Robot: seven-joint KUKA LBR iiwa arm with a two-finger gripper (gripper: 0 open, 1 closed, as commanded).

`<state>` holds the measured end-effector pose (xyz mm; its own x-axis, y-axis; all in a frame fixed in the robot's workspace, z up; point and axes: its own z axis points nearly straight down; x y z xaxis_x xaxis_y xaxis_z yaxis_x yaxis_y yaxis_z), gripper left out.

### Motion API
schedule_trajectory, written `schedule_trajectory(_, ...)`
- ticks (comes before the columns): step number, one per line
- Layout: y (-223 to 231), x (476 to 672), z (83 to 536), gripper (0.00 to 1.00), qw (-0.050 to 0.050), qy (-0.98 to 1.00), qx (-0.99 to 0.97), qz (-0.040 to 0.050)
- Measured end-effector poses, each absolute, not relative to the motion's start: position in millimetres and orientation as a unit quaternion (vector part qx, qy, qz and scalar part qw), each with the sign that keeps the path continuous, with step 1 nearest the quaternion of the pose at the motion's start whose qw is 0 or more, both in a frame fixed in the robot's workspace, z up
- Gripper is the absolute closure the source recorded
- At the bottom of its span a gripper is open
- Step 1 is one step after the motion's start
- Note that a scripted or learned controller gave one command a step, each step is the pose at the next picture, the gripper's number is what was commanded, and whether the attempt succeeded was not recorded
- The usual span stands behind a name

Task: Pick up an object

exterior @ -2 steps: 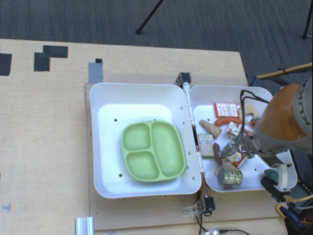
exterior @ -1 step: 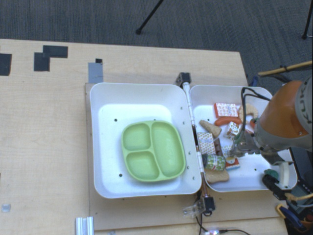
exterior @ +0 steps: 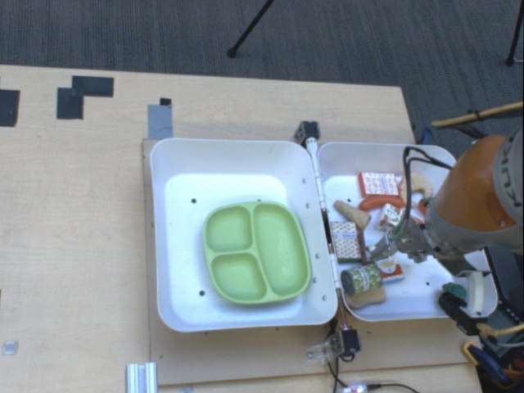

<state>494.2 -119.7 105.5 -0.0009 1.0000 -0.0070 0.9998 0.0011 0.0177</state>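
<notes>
In the right bin [exterior: 426, 305], lower right of the frame, the gripper [exterior: 383, 250] hovers just above the green can [exterior: 362, 279], its closure unreadable, so it should descend centred before pinching.

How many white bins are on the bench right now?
2: the left bin holding a green divided plate, and the right bin holding the cluttered items.

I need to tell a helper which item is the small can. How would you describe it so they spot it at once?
Look in the right-hand white bin, at its front left corner. The can lies on its side there, just beside the gripper. It alone is round with a green label; its neighbours are flat packets.
</notes>
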Motion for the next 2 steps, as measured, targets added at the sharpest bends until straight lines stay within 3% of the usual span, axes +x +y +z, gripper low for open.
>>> schedule_trajectory(1, -118.7, 496.3, 117.4, 1.0, 0.009, 0.708, 0.706, 0.0063)
schedule_trajectory(2, -118.9, 496.2, 117.4, 0.0, 0.009, 0.708, 0.706, 0.006)
